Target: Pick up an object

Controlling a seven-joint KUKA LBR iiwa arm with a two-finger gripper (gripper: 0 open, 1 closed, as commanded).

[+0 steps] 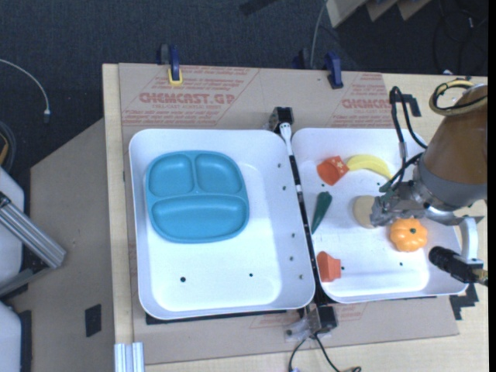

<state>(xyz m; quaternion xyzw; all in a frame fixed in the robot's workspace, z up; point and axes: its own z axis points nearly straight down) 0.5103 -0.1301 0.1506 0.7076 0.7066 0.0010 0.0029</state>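
Two bins: side by side on the bench, the left bin (155,285) and the right bin (372,289), their inner rims meeting at a black divider.
Nearest item: an orange-red block (329,266) in the right bin, near its front left corner.
Next back: a small orange pumpkin (408,235), a tan round piece (363,211) and a dark green pepper (321,209), all in the right bin.
Gripper: the gripper (385,212) is low in the right bin, just beside the tan round piece and just above the pumpkin; whether it is spread or closed cannot be told, and nothing is visibly gripped.
Step in hand: judged to be the reach down onto a target, most likely the tan round piece.
Next move: likely calls for centring on that piece, closing, then lifting straight up clear of the pumpkin.
Left bin contents: a blue divided plate (198,196), lying flat.
Farthest items: a red-orange wedge (332,170) and a yellow banana (368,164) toward the right bin's back.
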